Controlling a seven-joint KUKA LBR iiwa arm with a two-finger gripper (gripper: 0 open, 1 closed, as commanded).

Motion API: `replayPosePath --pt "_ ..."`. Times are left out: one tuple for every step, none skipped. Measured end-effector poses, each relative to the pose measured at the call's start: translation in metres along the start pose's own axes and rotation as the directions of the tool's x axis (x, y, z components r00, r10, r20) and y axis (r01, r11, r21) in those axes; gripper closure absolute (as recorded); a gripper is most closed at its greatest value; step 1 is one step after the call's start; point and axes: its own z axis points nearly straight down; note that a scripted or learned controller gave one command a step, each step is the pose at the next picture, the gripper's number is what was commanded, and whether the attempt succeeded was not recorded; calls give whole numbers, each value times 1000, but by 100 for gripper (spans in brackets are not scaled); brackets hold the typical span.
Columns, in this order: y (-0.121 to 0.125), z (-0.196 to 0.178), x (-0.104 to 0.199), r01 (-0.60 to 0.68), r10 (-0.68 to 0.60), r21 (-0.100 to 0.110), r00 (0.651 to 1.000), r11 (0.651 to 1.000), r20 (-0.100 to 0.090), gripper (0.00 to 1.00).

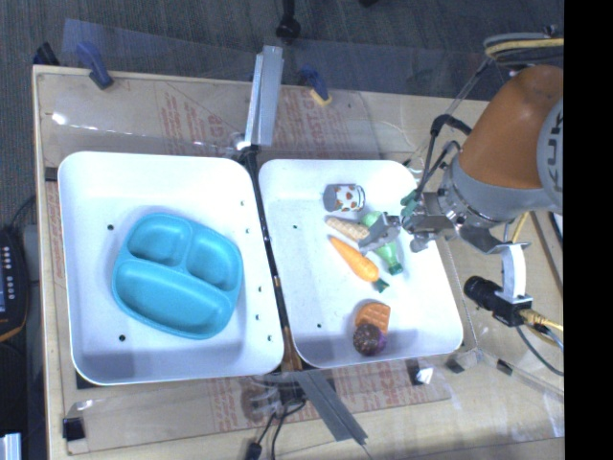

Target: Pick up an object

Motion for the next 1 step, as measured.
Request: replayPosePath --pt "-9 169 -11 0 0 -2 1000 1000 0 0"
